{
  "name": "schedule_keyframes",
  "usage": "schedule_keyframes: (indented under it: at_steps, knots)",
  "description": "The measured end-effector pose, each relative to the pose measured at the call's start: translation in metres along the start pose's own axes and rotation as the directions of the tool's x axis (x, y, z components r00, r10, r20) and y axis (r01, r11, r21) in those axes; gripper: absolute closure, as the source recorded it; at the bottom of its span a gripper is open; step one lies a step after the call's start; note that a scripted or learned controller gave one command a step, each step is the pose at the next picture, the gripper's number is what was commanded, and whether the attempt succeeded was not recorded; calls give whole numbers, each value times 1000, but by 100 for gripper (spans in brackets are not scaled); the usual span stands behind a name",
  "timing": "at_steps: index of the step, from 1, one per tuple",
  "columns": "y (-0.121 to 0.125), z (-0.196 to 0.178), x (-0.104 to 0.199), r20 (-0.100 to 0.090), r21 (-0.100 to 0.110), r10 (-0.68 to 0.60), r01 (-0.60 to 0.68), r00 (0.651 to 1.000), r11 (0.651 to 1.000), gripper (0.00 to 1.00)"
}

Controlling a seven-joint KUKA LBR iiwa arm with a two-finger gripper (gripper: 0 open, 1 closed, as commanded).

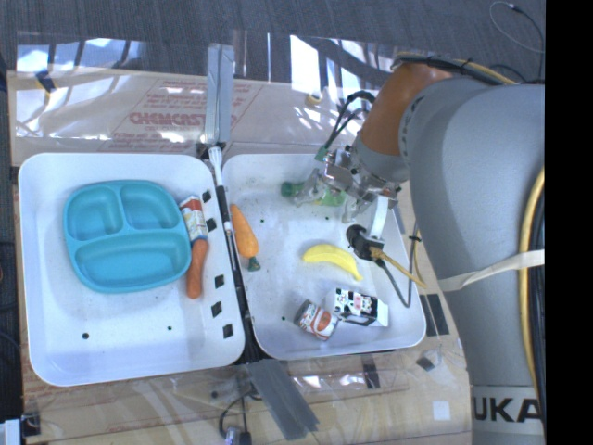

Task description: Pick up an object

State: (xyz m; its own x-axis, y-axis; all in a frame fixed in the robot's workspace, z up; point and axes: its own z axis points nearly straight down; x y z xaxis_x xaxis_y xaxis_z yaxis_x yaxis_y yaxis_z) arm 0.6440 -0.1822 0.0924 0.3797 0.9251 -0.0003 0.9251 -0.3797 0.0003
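My gripper [325, 191] hangs low over the back of the right bin [278, 290], right beside a small green object [293, 190] that lies just to its left. Whether it touches that object is unclear. A yellow banana [332, 259] lies in the middle of the bin, below the gripper. An orange carrot [245, 234] rests along the bin's left wall. Close to the front wall sit a small red and white can [316, 319] and a black and white box [360, 307].
The left bin [111, 336] holds a blue divided plate [125, 235], a second carrot [195, 269] and a small can [193, 219] by its right wall. The grey arm [473, 202] covers the right side of the bench. A divider [225, 248] separates the bins.
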Motion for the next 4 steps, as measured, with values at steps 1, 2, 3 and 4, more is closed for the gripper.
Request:
schedule_keyframes:
  at_steps: [1, 2, 3, 4]
  knots:
    - [8, -24, 7, 3, 12, 143, -143, 990, 990, 0]
    - [13, 2, -9, 6, 33, 238, -238, 971, 971, 0]
    - [12, 1, -14, 3, 20, 97, -97, 995, 995, 0]
    - [-73, 1, -48, 0, 5, 145, -145, 990, 989, 0]
